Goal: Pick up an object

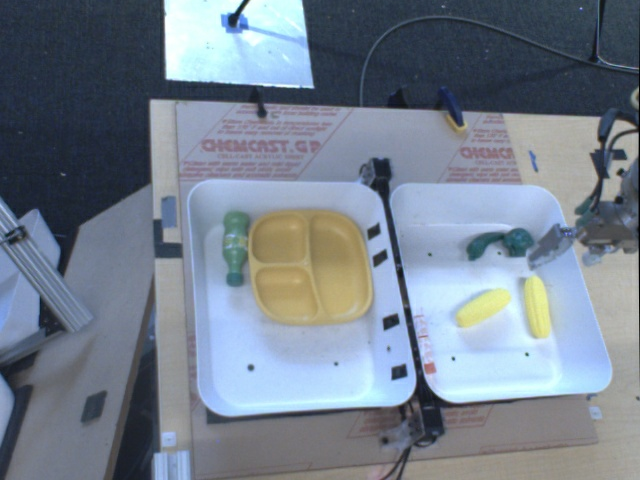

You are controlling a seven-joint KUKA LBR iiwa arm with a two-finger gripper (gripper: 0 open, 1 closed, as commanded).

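A: Where's the gripper (556,243) rn?

B: Right edge of the right bin (575,313), hanging over the rim, upper-right part. One grey finger (549,245) pokes in toward the bin's middle. Can't tell how wide the fingers are set from this angle, and nothing visible betw. them, so I'd call it holding nothing.

A: Nearest thing to grab?

B: Two candidates. The dark green toy (500,242) sits just to the camera-left of the finger, near but apart. The yellow corn (538,305) lies just below the gripper in the view, long axis running roughly up-down, nearly parallel to the bin's right wall. Second yellow piece (483,308) lies further in, tilted diag.

A: So which way to move?

B: Prob. a short drop toward the viewer for the corn, w/ fingers closing across its narrow width. The green one is lumpy, harder to judge.

A: Room?

B: The corn is near the right wall, so tight on that side. Bin floor is flat, smooth, white. The left bin (210,298) w/ the yellow tray (310,268) and green bottle (235,248) is well apart on the desk (170,138), no concern.
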